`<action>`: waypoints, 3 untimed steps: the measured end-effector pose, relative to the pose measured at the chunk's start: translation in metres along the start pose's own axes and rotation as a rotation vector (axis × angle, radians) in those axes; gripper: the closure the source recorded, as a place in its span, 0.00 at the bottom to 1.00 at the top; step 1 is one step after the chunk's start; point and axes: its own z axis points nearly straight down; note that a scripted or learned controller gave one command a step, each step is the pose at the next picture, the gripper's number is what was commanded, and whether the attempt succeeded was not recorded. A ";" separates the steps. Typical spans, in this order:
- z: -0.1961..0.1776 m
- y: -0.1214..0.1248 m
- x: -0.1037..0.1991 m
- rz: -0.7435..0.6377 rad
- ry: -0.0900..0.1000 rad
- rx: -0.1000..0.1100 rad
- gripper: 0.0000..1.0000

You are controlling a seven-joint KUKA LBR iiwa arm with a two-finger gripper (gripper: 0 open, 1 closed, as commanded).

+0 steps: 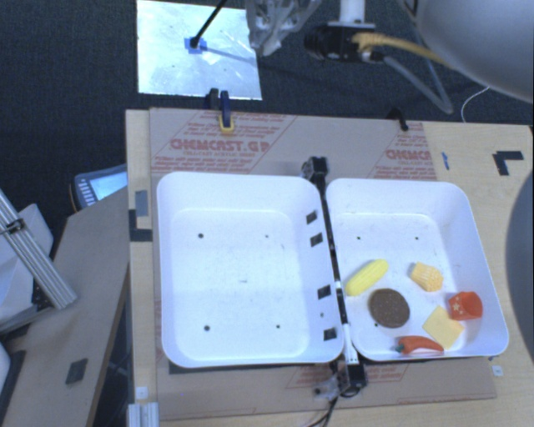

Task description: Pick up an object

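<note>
White right bin (467, 208) crowds six items at 5 o'clock; a descent risks knocking neighbours. Jaws' state: cannot tell.

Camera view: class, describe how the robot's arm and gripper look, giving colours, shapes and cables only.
The smooth, rounded grey arm casing has a plain surface; no markings can be made out. A black fitting sits beside it under a short white cylinder. A yellow cable and thin grey cables trail from the fitting. The pale grey metallic gripper looks blurred.
</note>
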 end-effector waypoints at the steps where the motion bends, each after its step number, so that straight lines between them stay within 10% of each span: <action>1: -0.011 0.000 0.000 -0.003 0.000 -0.003 1.00; 3: -0.034 0.000 0.001 -0.009 0.000 -0.008 1.00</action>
